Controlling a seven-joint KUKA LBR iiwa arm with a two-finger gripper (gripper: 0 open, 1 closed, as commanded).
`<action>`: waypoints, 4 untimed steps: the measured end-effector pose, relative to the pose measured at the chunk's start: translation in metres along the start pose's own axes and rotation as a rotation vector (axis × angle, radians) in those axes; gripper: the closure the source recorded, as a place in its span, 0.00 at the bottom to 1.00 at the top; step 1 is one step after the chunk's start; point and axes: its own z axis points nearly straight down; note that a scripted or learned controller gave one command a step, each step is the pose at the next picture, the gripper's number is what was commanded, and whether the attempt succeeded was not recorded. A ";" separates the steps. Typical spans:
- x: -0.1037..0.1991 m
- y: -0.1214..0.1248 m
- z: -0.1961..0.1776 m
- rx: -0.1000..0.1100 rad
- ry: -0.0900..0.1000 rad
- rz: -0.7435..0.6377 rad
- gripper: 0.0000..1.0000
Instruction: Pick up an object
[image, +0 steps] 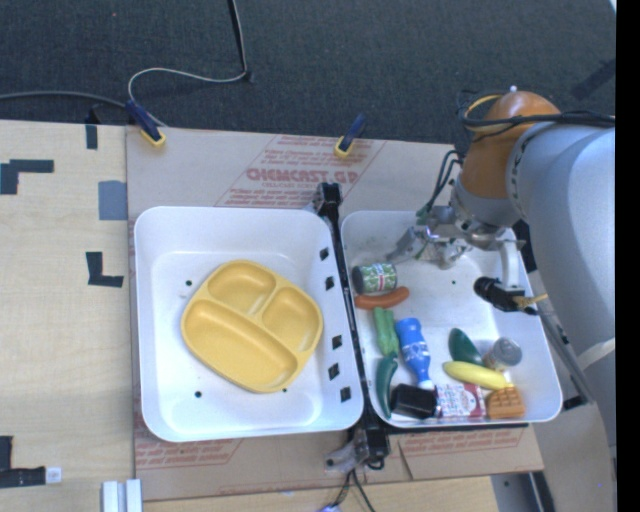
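The grey arm with its orange band (505, 140) fills the upper right, bending down over the right-hand shallow white bin (550, 385). I take that bin as the landmark. To its left, touching it along a black clipped seam, sits the left-hand shallow white bin (160, 300), which holds a yellow plastic divided plate (252, 323) lying flat near its middle, probably parked there out of the way of the picking.

The two-finger gripper (432, 243) hangs over the upper part of the right-hand bin, above bare white floor; its metal fingers look spread apart with nothing between them, so I judge it open and empty, poised for a descent rather than carrying.

The candidates for picking lie in the lower half of the right-hand bin, heaped toward its near wall. A small green-labelled can (375, 277) lies on its side at the bin's left wall, just below and left of the gripper, touching an orange-red sausage-shaped toy (382, 297) beneath it. Lower down come a blue plastic bottle with a white cap (412, 349), a yellow toy banana (477, 375) and a green toy pepper (385, 330). The can seems the nearest target.
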 end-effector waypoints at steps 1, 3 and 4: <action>0.026 -0.042 -0.002 -0.016 0.000 -0.003 0.00; 0.064 0.002 -0.102 -0.018 0.001 -0.004 1.00; 0.064 0.001 -0.101 -0.015 0.000 -0.004 0.00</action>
